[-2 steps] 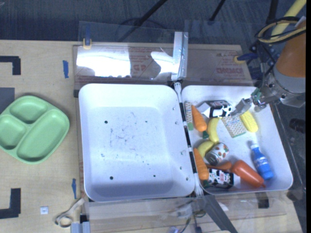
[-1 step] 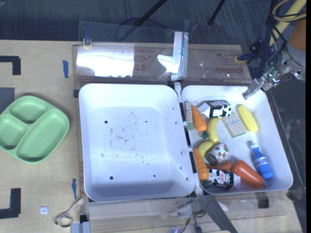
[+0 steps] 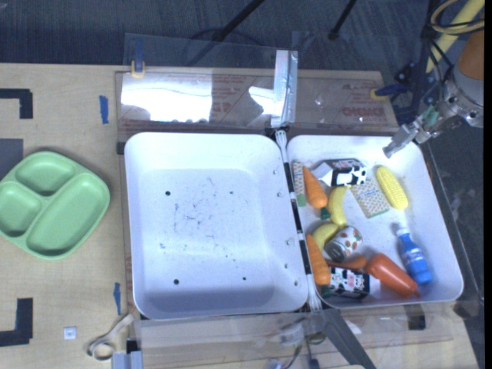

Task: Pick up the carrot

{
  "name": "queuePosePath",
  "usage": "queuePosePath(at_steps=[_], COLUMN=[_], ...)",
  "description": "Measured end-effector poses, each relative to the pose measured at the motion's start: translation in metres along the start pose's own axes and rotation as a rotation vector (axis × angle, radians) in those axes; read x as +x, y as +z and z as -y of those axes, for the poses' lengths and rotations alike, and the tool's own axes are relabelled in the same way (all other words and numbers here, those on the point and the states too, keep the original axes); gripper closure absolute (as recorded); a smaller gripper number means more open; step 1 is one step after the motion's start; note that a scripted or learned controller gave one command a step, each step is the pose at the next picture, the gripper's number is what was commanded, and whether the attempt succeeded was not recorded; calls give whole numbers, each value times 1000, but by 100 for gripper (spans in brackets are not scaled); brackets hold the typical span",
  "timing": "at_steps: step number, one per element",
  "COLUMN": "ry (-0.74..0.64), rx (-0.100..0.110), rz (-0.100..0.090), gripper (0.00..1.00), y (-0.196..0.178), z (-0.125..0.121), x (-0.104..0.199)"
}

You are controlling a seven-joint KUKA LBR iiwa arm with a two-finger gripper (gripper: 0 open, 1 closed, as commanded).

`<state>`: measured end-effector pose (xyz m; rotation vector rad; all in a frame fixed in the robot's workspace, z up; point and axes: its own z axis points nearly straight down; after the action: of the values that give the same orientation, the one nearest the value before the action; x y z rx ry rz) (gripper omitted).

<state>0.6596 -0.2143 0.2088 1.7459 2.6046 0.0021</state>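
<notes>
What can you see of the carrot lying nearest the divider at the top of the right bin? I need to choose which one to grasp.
The carrot is a small orange toy, plastic by its look, with a green stub at its lower end. It lies flat in the right bin, close beside the left wall, pointing up-left to down-right. Its lower end meets a yellow banana-like piece; a black-and-white cow-patterned item lies just right of its upper end. The gripper hangs over the bin's upper right rim, apart from it.
</notes>
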Motion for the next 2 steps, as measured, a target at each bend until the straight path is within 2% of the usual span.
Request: queuePosePath(at_steps=[1,2], ry=[0,-1], rx=[0,-5], rz=[0,5], gripper=[0,100], y=[0,-12], z=[0,-1], x=[0,-1])
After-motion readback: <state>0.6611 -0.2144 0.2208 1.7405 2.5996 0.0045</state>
